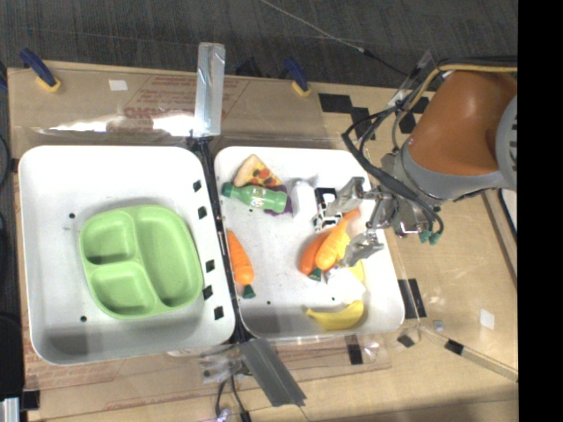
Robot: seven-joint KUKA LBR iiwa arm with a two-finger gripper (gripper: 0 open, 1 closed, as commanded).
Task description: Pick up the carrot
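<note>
1. The right bin (264, 319) is carrying the job. The left bin (44, 236) is holding just a green divided plate (139, 258) and is playing no part.
2. The arm (457, 130) is reaching in over the right bin's right wall, with the gripper (346, 229) sitting low over the bin's right half.
3. The carrot (321, 251), as I am reading it, is lying at a slant right at the gripper, green end pointing to the bin's near edge. I cannot tell how far the gripper is open, or whether it is holding anything.
4. A second carrot-like piece (239, 260) is lying along the bin's left wall, well apart. It is worth ignoring, since the closer 1 is already in reach.
5. Doing this step well is probably meaning gripping across the carrot's thick middle rather than its tapered tip, then lifting straight up.
6. A banana (337, 316) is resting near the near-right corner, just beyond the carrot's green end. A sideways drag is risking a nudge there.
7. A green bottle (258, 198) and a pizza slice (255, 171) are sitting toward the far-left corner, clear of the lift.
</note>
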